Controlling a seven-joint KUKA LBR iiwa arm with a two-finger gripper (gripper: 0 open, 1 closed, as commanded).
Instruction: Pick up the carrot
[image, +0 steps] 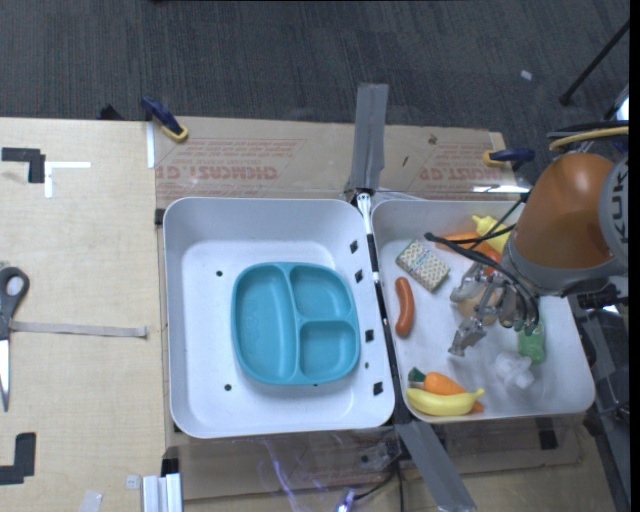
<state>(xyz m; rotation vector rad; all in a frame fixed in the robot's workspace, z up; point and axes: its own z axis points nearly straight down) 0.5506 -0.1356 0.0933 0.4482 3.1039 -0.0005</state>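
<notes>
While the grey arm (565, 215) is reaching in from the right edge of the frame, its gripper (468, 340) is hanging over the middle of the right bin (395, 215), metal fingers pointing down and left. Whether they are parted or closed I cannot tell; nothing is showing between them. Below the gripper, toward the bin's lower left corner, the carrot (440, 382) is lying with its green top pointing left, touching the yellow banana (442, 402) just beneath it. Left of the gripper a red sausage (403, 306) is lying upright beside the bin's wall, with a speckled block (423, 265) above it. Farther left, the other bin (190, 330) is holding a blue divided plate (296, 322).
</notes>
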